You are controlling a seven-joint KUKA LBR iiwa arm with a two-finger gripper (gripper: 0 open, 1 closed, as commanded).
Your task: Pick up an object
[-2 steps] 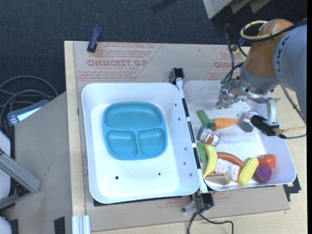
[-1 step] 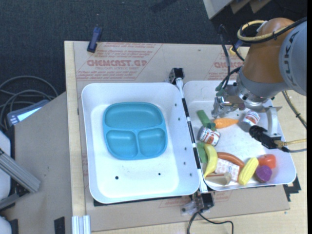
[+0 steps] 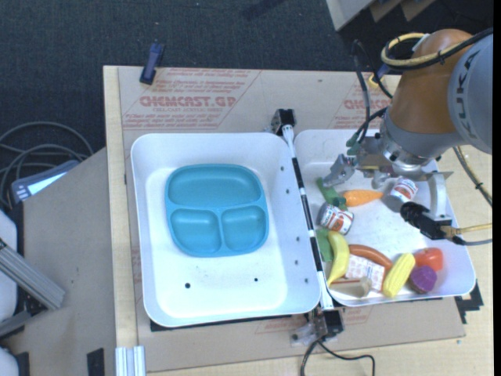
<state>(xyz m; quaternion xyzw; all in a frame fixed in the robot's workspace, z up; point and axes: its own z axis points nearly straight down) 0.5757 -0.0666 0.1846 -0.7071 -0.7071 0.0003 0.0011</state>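
The grey arm with its orange band leans over the right white bin point(image 3: 462, 276), and its bulk hides the two-finger gripper point(image 3: 368, 180), so whether the pincer is wide or narrow, I cannot tell. Just below it lies an orange plastic carrot point(image 3: 362, 198), beside a small red-labelled can point(image 3: 337, 220) whose print is too small to read. A yellow banana point(image 3: 338, 257) lies lower down. The left white bin point(image 3: 149, 233) carries a blue three-part plastic tray point(image 3: 215, 208). The brown bench board point(image 3: 188, 100) reads "CHEMCAST GP".
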